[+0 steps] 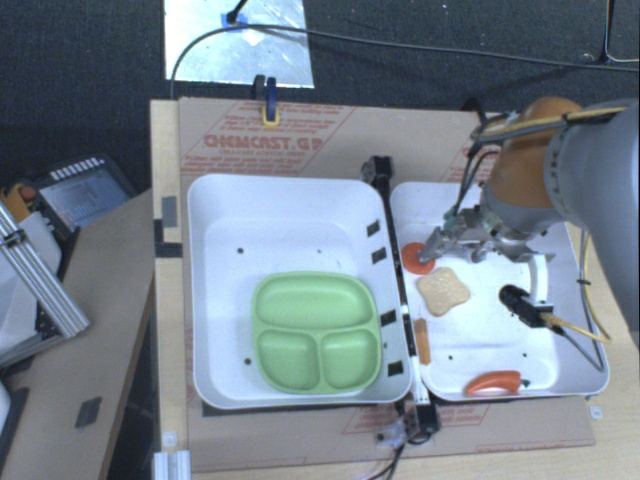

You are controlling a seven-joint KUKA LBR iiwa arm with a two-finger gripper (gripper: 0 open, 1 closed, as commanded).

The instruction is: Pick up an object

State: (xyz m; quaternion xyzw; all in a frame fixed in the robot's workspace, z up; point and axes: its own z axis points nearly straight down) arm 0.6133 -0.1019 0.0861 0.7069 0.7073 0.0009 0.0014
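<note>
orange-red disc (414,258) lies at the right bin's (570,378) left wall with the jaws (432,251) just above it, their state impossible to tell, so a descent risks striking the wall or pushing the disc aside.

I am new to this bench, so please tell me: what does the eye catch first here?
First the green tray, in the left bin toward its near side. Then the grey arm with its orange band, reaching into the right bin, its pincer just above a red disc and a tan piece.
</note>
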